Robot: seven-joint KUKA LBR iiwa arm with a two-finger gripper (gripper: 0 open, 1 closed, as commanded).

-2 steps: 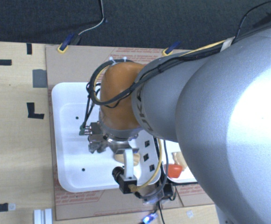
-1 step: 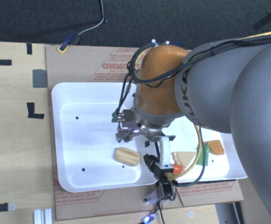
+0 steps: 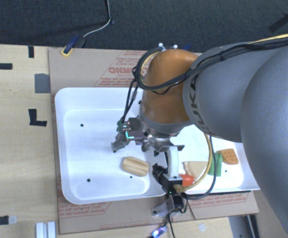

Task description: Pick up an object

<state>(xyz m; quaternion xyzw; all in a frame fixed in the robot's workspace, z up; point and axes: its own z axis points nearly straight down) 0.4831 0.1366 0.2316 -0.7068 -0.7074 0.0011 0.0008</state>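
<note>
Just below and slightly right of the two-finger gripper (image 3: 118, 145) lies the tan wooden cylinder block (image 3: 135, 166), on the left white bin's (image 3: 79, 148) floor, long axis running left-right; whether the gripper is released or clenched, I cannot tell.

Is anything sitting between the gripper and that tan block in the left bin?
Nothing visible does. The gripper hangs over bare white floor of the left bin, and the tan block lies just below and to its right in the camera view, with open floor between them.
</note>
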